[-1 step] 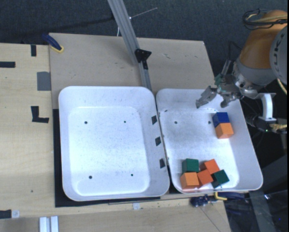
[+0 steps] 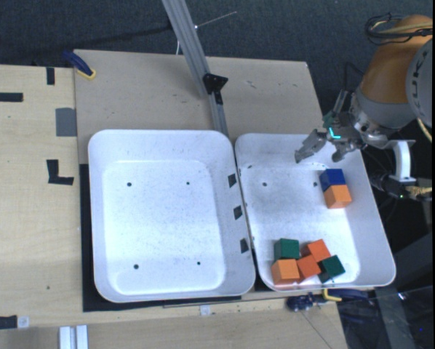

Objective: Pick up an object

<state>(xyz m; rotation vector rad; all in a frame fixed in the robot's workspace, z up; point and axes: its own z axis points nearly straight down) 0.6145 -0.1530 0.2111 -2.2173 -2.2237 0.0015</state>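
Claw poised over the right bin, nothing gripped

We saw the claw (image 2: 324,148) hang spread and released above the upper part of the right bin (image 2: 276,195), with no object between its fingers. Just beside it, toward the bin's right wall, a blue block (image 2: 332,177) touched an orange block (image 2: 337,195). A cluster of green and orange blocks (image 2: 305,260) lay well apart at the near end. We judged the blocks light, stiff and smooth-faced, not fragile. The blue block looked best taken across two free opposite flat faces, away from the side pressed against its orange neighbour.
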